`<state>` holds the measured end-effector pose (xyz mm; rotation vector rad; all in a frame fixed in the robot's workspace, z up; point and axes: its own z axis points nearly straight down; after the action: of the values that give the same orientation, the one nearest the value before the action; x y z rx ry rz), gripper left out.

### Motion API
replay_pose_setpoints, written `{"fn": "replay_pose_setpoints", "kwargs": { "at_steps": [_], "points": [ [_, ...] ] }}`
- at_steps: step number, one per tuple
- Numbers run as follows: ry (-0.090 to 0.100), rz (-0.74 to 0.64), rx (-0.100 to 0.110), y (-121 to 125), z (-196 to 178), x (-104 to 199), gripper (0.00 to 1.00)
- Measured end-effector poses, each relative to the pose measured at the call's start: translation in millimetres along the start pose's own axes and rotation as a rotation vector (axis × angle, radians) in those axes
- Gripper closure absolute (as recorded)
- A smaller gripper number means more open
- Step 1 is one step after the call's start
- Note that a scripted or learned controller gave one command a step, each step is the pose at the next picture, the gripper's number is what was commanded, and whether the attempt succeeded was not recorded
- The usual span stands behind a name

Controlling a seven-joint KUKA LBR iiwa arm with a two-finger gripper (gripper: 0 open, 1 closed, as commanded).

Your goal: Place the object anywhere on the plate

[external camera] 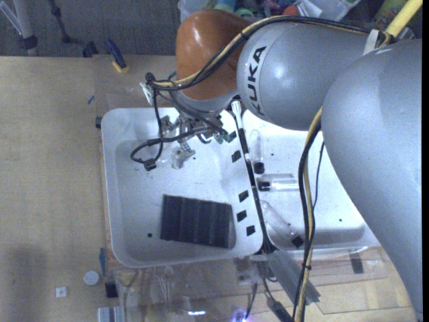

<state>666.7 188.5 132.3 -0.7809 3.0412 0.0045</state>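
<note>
**Camera view: arm hangs over left bin, dark plate waiting below**

Camera view, looking down at a slant: your KUKA arm (295, 72) reaches in from the right and hangs its gripper (184, 143) over the back half of the left bin (110, 180), cables looping off to one side. How the tool is set, and whether it has anything in hand, cannot be told from this angle; metal parts and wiring blur together at the tip. No object can be made out clearly between them, so treat a grasp as unconfirmed.

The plate (196, 221), a dark ridged rectangle, lies flat on the floor of the same bin, toward the front edge and well apart from the gripper. The right bin (335, 227) sits largely under the arm's bulk.

If you judge that something is being carried, bring the tool forward until it stands squarely above the plate's middle, lower it close before letting go, and keep the dangling cable from dragging across the ridges. If nothing is carried, a fresh pick comes first.
</note>
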Motion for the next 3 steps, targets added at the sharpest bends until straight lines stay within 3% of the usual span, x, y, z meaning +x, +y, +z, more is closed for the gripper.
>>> {"fn": "replay_pose_setpoints", "kwargs": {
  "at_steps": [1, 2, 3],
  "points": [
    [0.0, -0.325, 0.0, -44.0, -26.1, 55.1, 1.0],
    [-0.006, -0.351, 0.002, -25.5, -145.1, 13.2, 1.0],
    [-0.002, -0.425, 0.0, -43.1, -49.6, 23.4, 1.0]
  ]
}}
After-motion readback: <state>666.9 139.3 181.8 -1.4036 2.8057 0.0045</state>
